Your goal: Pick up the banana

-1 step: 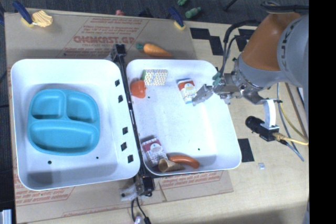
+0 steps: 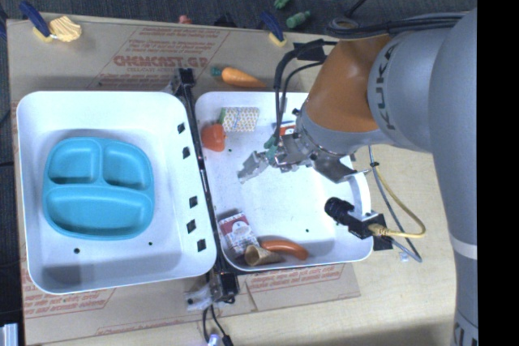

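My gripper (image 2: 253,164) hangs over the middle of the right bin (image 2: 324,211), pointing left, with the grey and orange arm (image 2: 357,97) reaching in from the right and covering the bin's far right part. Below the gripper tip the bin floor is bare. A red-orange round item (image 2: 213,136) lies to its upper left, beside a speckled block (image 2: 240,119). A red and white packet (image 2: 235,231) and an orange sausage-shaped item (image 2: 281,248) lie along the near wall.
The left bin (image 2: 32,174) holds a blue divided plate (image 2: 99,186). An orange carrot-like toy (image 2: 239,78) lies on the cardboard behind the right bin. A yellow piece with a blue clip (image 2: 63,30) sits at the far left corner. A black cable fitting (image 2: 349,216) hangs at the bin's right.
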You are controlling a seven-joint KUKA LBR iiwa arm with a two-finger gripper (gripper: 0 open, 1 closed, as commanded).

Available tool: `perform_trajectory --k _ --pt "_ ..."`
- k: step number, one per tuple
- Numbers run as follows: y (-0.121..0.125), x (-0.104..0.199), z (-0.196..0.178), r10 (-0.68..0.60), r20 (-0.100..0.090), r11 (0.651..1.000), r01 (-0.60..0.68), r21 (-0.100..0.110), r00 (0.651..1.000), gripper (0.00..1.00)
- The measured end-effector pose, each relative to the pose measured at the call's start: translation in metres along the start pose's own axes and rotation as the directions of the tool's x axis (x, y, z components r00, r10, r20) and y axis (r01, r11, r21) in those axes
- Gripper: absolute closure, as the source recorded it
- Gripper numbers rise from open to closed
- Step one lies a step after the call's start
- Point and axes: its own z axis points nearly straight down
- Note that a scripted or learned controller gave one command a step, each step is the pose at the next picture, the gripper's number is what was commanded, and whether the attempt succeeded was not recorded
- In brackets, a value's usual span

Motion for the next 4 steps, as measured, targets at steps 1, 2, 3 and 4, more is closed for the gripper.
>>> perform_trajectory --k 1,2,3,4 --pt "0.011 0.096 -0.010 -0.389 0.001 0.921 0.389 0.001 0.921 0.00" --pt "0.012 0.095 -0.020 -0.391 0.002 0.920 0.391 0.001 0.920 1.00" --pt "0.095 0.104 -0.001 -0.599 0.005 0.801 0.599 -0.001 0.801 1.00" --pt "0.069 0.178 0.039 -0.531 0.002 0.847 0.531 0.001 0.847 1.00"
